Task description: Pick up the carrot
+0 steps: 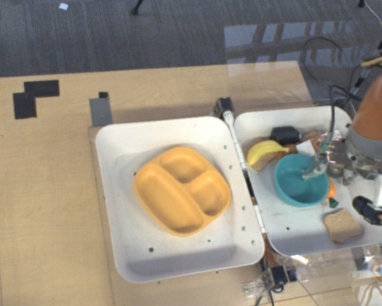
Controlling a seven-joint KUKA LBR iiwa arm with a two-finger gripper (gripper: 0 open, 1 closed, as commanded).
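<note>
One carrot [333, 201] sliver, seemingly wedged between teal bowl [301, 179] and arm [379, 124].

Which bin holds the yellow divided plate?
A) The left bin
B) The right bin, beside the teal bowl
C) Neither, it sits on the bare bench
A: the yellow divided plate lies in the left bin; the teal bowl is in the right one.

a divided plate [182, 189] lies in the left bin [131, 258]; in the right bin [283, 238], a banana [265, 152] sits left of a bowl [299, 184].
</note>
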